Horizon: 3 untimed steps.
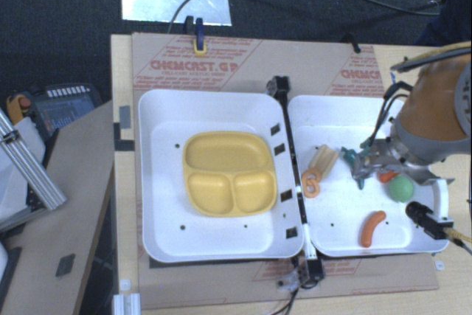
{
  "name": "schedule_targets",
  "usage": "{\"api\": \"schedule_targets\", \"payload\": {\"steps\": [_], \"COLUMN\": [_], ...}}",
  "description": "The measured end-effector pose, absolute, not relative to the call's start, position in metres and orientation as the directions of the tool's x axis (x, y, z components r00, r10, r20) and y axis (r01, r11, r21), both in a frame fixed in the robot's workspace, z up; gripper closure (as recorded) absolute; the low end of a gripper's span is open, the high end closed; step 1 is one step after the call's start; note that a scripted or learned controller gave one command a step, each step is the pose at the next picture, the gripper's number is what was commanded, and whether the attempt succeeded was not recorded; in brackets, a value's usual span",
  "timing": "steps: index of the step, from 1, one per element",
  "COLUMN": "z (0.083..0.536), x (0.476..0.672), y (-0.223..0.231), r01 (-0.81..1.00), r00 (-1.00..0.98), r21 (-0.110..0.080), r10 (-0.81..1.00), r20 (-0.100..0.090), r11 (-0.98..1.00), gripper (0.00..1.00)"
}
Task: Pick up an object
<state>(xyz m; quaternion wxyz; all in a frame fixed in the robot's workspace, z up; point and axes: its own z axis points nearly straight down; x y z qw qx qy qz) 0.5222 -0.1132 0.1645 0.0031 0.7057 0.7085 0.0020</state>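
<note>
Down in the right bin (332,114) stood the claw (361,172), its grey metal fingers pointing at the floor of the bin, near the middle. How far the claw was open I could not tell, because the fingers were small and blurred, and no object was seen between them.

Nearest to the camera, close to the front wall of the right bin, lay an orange sausage-shaped toy (372,228), a little tilted. To its right a black part (425,218) of the arm's fittings hung over the front right corner. Further back a green ball (402,188) rested just beside the claw, on its right, and a small orange-red piece (386,175) was touching the ball between it and the claw. Left of the claw, apart from it, lay a tan wooden block (321,158), with a small orange ring (310,184) at its near end and a small teal object (346,154) at its right.

The left bin (158,158) held a yellow plate (225,172) with 3 compartments, lying flat in its middle.

Behind both bins, brown cardboard (243,59) with red print covered the bench, and a yellow and blue clamp (199,35) stood at its far edge. The arm (435,111), orange and grey, came in from the right.
</note>
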Motion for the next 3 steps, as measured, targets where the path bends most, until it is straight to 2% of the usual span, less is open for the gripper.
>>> {"api": "schedule_targets", "payload": {"steps": [1,2,3], "z": [0.218,0.228,0.219], "x": [0.524,0.533,0.539], "y": [-0.114,-0.063,-0.013], "r01": [1.0,1.0,1.0], "r00": [-0.004,-0.01,-0.009], "r21": [0.007,0.004,0.001], "r10": [1.0,1.0,1.0], "r20": [-0.002,0.001,0.002], "r11": [0.004,0.01,0.009], "gripper": [1.0,1.0,1.0]}}
